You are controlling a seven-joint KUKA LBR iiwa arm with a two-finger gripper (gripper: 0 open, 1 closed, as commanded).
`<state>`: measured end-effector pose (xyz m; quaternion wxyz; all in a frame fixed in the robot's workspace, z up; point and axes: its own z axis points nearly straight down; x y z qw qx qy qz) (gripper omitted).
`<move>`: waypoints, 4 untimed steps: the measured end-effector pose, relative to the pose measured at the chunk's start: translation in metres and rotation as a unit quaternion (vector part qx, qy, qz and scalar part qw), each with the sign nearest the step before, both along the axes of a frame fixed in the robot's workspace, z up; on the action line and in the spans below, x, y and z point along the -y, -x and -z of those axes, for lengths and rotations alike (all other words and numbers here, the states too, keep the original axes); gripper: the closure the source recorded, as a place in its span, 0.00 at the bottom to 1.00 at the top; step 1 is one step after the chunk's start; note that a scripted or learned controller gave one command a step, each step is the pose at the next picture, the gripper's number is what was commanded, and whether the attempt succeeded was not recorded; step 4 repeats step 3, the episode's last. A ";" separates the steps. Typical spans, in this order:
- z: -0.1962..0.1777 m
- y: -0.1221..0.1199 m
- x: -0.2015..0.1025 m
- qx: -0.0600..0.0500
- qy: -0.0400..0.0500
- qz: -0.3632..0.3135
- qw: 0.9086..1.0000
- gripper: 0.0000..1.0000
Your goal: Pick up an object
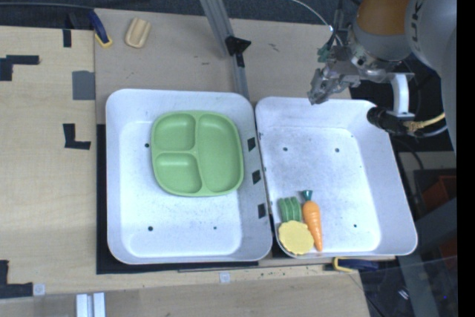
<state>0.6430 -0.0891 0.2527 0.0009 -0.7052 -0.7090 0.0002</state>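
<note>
In the right bin (371, 159), near its front left corner, lie three toy foods close together: an orange carrot (313, 223), a green ridged piece (289, 208) and a yellow round piece (296, 237). A green divided plate (197, 152) rests in the left bin (126, 182). My gripper (320, 90) hangs over the far rim of the right bin, well away from the toy foods, with nothing visible between its fingers.
A grey metal pole (215, 7) slants across the bench behind the bins. A small tan object (137, 33) and a blue-and-yellow item (99, 27) lie on the bench at the far left. Cables (415, 126) hang by the arm on the right.
</note>
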 end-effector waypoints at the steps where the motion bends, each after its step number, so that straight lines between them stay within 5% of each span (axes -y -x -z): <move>1: -0.002 0.004 -0.061 0.000 0.000 -0.001 1.000 1.00; 3: 0.009 0.013 -0.173 -0.001 0.000 -0.001 1.000 1.00; 4: 0.009 0.013 -0.173 -0.001 0.000 -0.001 1.000 1.00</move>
